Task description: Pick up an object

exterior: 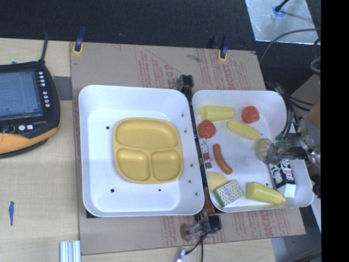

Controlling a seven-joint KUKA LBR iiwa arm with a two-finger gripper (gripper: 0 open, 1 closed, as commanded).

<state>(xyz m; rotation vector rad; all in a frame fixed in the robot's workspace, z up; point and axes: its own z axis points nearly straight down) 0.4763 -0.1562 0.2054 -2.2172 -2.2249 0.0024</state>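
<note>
From my seat the tool point(283, 149) sits low at the right edge of the right bin point(275, 96), tangled in cables and dark hardware, and I cannot tell whether it is spread or pressed together, or whether anything is in it. A small brownish lump point(263, 146) lies just to its left, touching or nearly so; I can't say which.

The candidates are all in that right bin. Nearest below the tool is a yellow wedge-shaped piece point(265, 192), its long axis running left to right with a slight downward tilt toward the right. A black-and-white card point(283, 172) lies between that piece and the tool. Up and to the left are a yellow corn-like piece point(243, 129), angled from upper left to lower right, and a red ball point(250, 114). Farther left lie a sausage point(222, 158), a red tomato-like piece point(206, 129) and a speckled box point(229, 192).

The left bin point(90, 100) holds a yellow divided tray point(147, 149). My judgement: the brownish lump is the closest pick, a short move toward frame left.
</note>
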